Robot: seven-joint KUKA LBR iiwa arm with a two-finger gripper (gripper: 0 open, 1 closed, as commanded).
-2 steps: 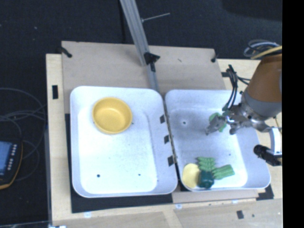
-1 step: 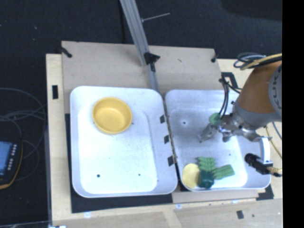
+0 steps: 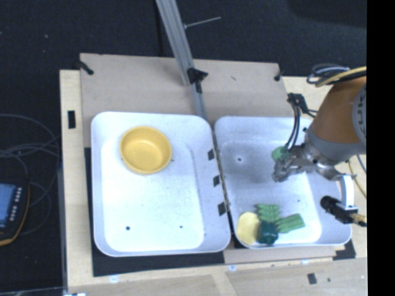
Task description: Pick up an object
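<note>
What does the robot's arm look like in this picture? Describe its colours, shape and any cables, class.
The arm is thick and rounded: a broad orange band sits above a grey wrist section. Black cables loop along its upper side, with a yellowish one beside them. It narrows to a small grey metal gripper with a greenish part at the wrist end.

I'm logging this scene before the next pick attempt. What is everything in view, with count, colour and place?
bins: two, white, side by side on the bench.
bowl: one, yellow, upper left of the left bin.
green toys: a small cluster, green and dark teal, near edge of the right bin; exact count unclear.
pale yellow object: one, beside the green toys, touching them.
metal post: one, grey, behind the bins.
handheld pendant: one, dark, far left off the bench.
arm: one, grey with orange band, over the right bin.
gripper: one, low in the right bin.
</note>
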